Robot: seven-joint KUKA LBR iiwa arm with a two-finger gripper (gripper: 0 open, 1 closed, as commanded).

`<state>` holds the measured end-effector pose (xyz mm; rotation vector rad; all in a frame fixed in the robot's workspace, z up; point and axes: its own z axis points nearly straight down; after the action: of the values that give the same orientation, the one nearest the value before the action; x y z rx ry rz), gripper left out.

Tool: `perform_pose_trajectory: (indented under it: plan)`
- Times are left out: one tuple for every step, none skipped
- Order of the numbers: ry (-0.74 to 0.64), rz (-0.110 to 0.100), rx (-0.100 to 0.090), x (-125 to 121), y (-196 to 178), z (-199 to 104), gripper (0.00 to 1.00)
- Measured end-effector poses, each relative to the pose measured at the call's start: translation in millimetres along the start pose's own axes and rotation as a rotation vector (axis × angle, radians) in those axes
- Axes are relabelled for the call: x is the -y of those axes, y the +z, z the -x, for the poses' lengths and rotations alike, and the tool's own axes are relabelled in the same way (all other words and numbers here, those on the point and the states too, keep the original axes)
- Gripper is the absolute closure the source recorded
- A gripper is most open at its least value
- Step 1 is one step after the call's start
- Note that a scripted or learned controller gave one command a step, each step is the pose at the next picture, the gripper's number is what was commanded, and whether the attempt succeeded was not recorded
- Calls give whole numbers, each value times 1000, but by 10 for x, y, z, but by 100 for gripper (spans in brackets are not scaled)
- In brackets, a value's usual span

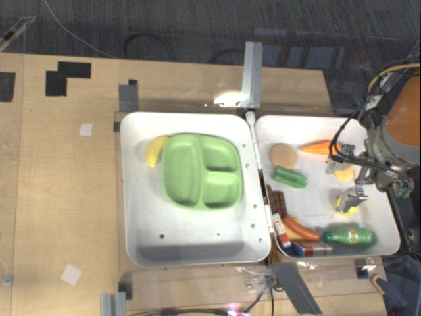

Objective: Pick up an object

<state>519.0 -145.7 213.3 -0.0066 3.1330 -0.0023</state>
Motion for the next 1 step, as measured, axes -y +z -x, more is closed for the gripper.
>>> perform_pose_trajectory:
  plan:
    - [-188,0,2,48,1176,530,0]
